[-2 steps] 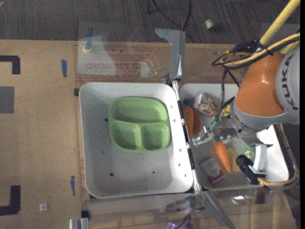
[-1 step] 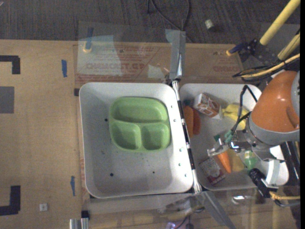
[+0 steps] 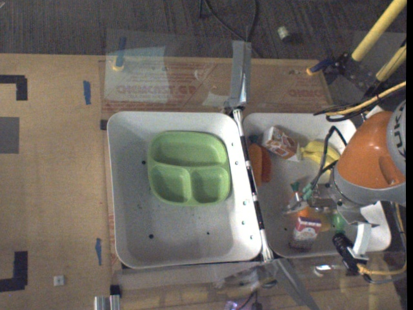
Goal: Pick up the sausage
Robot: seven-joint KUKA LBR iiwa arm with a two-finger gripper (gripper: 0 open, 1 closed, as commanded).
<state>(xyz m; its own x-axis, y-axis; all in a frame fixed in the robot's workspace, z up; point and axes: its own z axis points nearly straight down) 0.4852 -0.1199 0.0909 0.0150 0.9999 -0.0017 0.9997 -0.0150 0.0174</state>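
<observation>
- Orange-red sausage (image 3: pixel 259 162) lies against the right bin's (image 3: pixel 279 241) left wall, long axis along that wall, top to bottom in your view.
- You have two bins; one green tray (image 3: pixel 190 168) sits in the left bin (image 3: pixel 129 192).
- Gripper (image 3: pixel 303 202) hovers right of the sausage, apart; whether it's spread, you cannot tell.

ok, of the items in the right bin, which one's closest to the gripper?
The small carton with the red band, directly beside the gripper. The sausage, the upper carton and the yellow item lie further up.
</observation>
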